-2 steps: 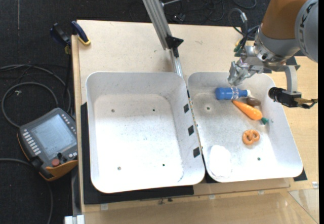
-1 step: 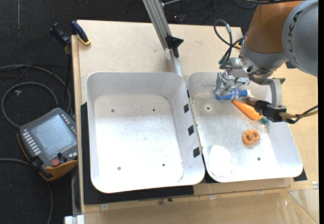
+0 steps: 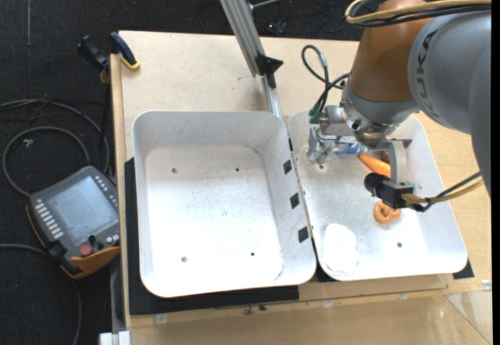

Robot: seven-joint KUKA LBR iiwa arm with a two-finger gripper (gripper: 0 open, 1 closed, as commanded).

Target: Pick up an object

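My gripper (image 3: 319, 153) hangs over the back left part of the right bin (image 3: 437, 254), close to the wall it shares with the left bin. An orange carrot-shaped object (image 3: 376, 165) lies just right of the gripper, partly hidden under the wrist. A small orange ring-shaped piece (image 3: 385, 214) rests further forward on the bin floor. A white rounded object (image 3: 340, 247) sits at the bin's front left. I see nothing held in the gripper.
The left bin (image 3: 156, 133) stands beside the right one. A slanted aluminium pole (image 3: 238, 16) comes down to the bins' back edge. A clamp (image 3: 117, 51) sits on the bench's back left corner. A teach pendant (image 3: 74, 218) lies off the bench at left.
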